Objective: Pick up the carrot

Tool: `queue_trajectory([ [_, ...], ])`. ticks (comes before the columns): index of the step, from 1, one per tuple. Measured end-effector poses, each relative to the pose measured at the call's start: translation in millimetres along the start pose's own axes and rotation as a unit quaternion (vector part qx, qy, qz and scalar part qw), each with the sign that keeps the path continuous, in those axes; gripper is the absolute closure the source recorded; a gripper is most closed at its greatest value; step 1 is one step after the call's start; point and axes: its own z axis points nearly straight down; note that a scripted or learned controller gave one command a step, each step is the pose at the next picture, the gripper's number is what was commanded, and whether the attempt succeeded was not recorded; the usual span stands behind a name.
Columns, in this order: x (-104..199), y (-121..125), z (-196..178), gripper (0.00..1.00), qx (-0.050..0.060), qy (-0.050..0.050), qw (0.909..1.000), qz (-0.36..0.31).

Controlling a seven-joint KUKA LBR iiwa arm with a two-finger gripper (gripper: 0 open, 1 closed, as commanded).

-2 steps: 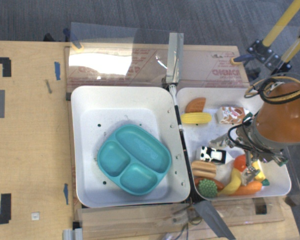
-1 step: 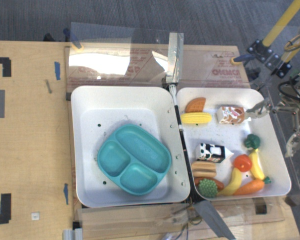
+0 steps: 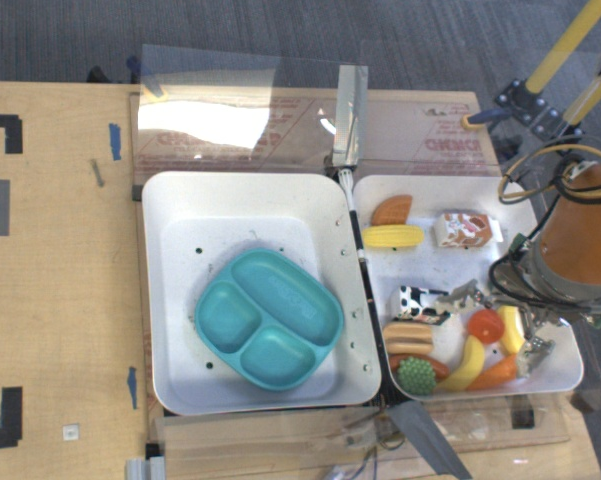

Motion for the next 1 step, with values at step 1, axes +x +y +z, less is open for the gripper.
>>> queue_trajectory([
  [1, 3.4, -23.3, 10.8, 0.0, 0.014, -0.015, 0.991, -0.132],
])
